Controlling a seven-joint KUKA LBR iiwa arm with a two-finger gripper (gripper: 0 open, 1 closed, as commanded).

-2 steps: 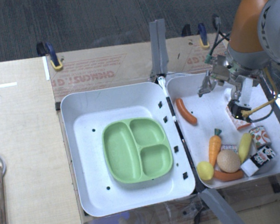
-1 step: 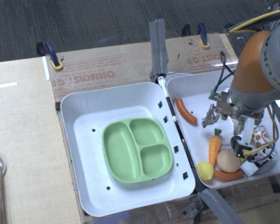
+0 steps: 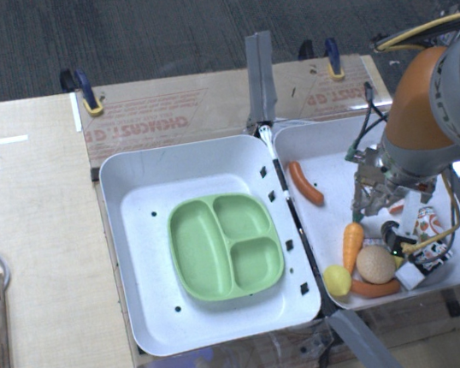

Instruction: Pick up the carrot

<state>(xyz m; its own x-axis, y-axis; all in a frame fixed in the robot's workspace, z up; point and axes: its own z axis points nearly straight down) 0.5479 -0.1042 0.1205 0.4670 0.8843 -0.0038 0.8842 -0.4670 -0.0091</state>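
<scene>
The carrot (image 3: 352,245) is orange and lies nearly upright in the picture, in the lower middle of the right bin (image 3: 325,145). Its upper end points toward my gripper (image 3: 370,202), which hangs just above and to the right of that end. The gripper's dark body hides part of the bin floor there. I see nothing held in the gripper. The grey arm with its orange band (image 3: 422,109) reaches in from the right.
Beside the carrot lie a yellow lemon (image 3: 338,279), a tan round item (image 3: 376,264), an orange-red sausage (image 3: 375,288) and a white printed box (image 3: 431,246). Another sausage (image 3: 305,182) lies at the bin's upper left. The left bin (image 3: 135,237) holds a green divided plate (image 3: 226,245).
</scene>
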